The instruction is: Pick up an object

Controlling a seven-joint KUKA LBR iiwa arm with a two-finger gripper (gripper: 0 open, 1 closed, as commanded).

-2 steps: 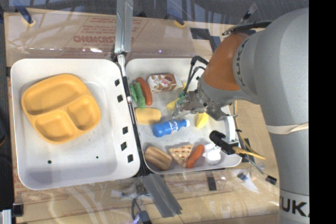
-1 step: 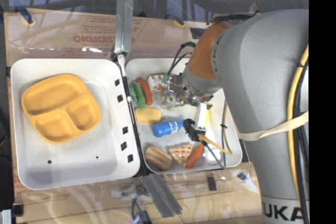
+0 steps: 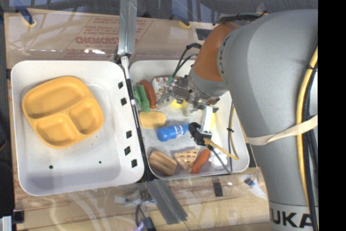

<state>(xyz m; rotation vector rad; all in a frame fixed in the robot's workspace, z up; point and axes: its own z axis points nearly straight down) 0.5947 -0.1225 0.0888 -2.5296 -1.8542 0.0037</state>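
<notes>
Over the right bin (image 3: 240,162), the hand (image 3: 178,92) hangs above crowded toy food; whether it is open I cannot tell. Descending there, it could jam between the green pod (image 3: 141,97) and the blue bottle (image 3: 172,132), grasping nothing.

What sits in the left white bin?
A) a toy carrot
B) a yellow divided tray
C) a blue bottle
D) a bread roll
B: the yellow divided tray lies in the left bin; the bottle, carrot and roll lie in the right bin.
</notes>
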